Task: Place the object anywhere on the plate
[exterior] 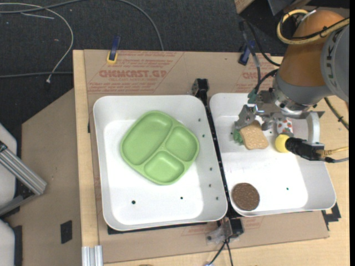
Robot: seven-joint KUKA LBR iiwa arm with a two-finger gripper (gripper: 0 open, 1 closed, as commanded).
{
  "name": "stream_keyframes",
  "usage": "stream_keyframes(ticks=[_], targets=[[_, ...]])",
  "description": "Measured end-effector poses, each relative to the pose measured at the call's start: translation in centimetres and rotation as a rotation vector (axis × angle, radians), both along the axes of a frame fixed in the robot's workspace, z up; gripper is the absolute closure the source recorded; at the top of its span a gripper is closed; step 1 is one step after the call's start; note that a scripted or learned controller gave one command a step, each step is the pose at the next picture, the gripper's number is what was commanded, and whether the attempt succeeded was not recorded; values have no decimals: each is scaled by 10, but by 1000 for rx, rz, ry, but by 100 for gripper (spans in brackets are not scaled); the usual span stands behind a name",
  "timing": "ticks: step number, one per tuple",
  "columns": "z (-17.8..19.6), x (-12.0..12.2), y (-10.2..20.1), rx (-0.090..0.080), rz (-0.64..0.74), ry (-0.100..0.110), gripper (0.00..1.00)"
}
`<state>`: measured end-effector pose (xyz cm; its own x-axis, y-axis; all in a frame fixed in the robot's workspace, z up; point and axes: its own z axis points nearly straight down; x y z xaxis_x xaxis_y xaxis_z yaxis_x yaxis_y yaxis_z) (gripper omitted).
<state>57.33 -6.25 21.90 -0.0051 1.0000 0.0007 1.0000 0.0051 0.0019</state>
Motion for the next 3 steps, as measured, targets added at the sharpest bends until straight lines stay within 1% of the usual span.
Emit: stream_keyframes(ticks=[1, 3], targets=[[-9, 22, 50, 1, 1, 0, 100], [5, 45, 141, 1, 1, -1, 100]])
